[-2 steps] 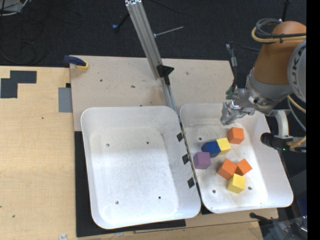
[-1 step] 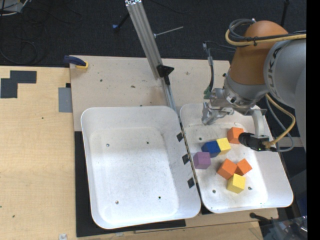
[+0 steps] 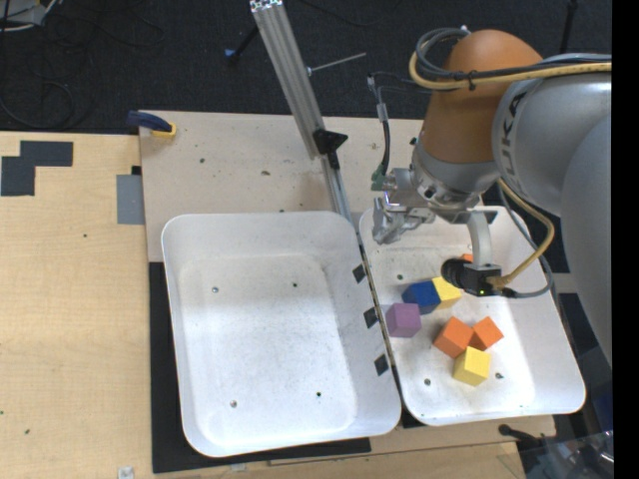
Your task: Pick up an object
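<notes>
A: Blocks, right bin [image 3: 559, 367], near to far: yellow block [image 3: 472, 366], two orange blocks [image 3: 467, 335], purple block [image 3: 403, 319], blue block [image 3: 422, 295].

B: Gripper [image 3: 391, 224]?

A: At the bin's far-left corner, nothing between the fingers; spread or closed, cannot tell. Blue block lies nearest, toward five o'clock; purple toward six. Judgement: reach toward five o'clock.

Even overhead light, mild softness
</notes>
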Motion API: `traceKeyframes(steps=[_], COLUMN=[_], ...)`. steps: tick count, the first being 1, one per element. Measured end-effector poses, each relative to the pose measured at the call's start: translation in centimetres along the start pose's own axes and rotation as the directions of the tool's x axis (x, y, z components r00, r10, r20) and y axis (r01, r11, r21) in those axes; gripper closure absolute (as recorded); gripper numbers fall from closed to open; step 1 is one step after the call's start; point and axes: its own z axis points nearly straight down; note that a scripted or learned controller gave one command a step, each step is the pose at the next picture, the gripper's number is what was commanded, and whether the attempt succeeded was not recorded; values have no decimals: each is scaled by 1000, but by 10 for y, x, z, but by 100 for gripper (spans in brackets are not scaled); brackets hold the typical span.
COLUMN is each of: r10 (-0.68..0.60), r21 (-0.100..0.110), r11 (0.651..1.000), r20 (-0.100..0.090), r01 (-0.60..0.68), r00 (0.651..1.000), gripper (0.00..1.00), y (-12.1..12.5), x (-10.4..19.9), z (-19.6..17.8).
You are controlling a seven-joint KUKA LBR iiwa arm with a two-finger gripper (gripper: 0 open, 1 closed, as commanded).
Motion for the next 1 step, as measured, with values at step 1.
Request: traceKeyframes(steps=[1], r10=[0], r21=[0], r11=[1000], r20=[0], r01=[0], r00=[1000], gripper=[100], y=[18], x=[56], z=[3])
